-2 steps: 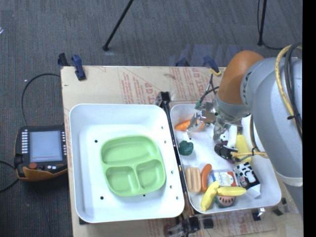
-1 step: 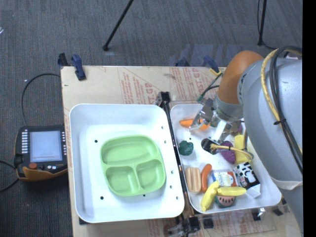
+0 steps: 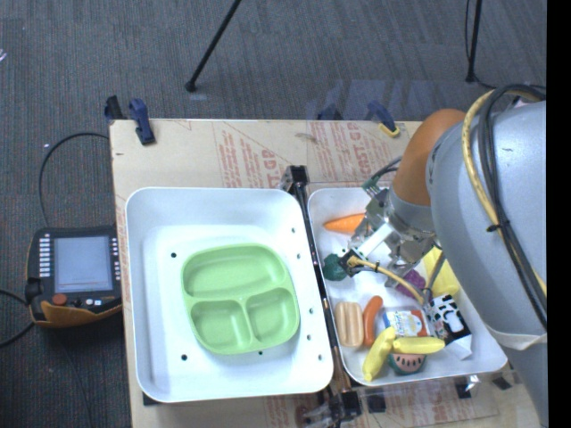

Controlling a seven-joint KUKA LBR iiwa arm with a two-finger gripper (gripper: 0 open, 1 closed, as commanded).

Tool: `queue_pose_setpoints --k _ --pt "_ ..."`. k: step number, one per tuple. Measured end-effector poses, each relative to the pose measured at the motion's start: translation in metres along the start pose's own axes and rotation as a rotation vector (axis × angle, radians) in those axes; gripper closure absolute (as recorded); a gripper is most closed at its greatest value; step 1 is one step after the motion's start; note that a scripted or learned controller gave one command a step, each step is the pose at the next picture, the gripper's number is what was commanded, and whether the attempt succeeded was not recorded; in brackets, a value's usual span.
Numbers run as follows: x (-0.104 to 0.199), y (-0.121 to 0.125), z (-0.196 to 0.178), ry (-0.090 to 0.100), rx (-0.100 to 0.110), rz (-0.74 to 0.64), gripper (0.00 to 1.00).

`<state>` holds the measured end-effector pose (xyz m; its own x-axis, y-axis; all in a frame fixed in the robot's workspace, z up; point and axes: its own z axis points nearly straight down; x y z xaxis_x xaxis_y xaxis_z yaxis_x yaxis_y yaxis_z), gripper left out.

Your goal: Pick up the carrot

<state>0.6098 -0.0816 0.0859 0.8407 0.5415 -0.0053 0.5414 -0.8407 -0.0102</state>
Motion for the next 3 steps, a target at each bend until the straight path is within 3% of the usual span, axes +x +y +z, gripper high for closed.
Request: queue_pose_setpoints --k 1,2,3 --pt "0.019 0.010 -0.001 0.001 -0.001 0.209 0.00" --pt "-0.005 0.049 -0.002 0.005 -0.002 0.337 0.00" --pt "-0.050 0.038 0.000 0.002 0.003 0.372 0.00"
